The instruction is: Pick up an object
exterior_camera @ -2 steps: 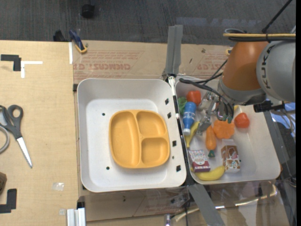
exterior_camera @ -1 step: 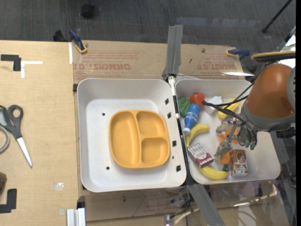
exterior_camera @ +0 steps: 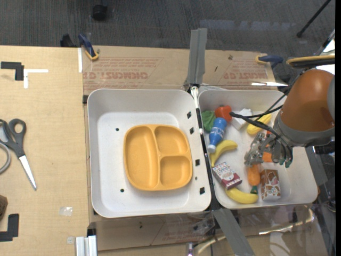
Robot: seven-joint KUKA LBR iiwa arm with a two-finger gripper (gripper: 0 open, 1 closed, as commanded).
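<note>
In the right bin (exterior_camera: pixel 306 193), the pincer (exterior_camera: pixel 256 154), its opening impossible to judge from here, hangs directly above a small orange item (exterior_camera: pixel 253 175) lying between two bananas.

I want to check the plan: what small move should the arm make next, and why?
Probably lower the gripper straight down a little: it hangs in the right bin just above the orange item, with no object seen between its fingers yet.

Arm (exterior_camera: pixel 306 108) reaches in from right — orange band uppermost, wrist angled down-left, gripper (exterior_camera: pixel 256 154) low.
</note>
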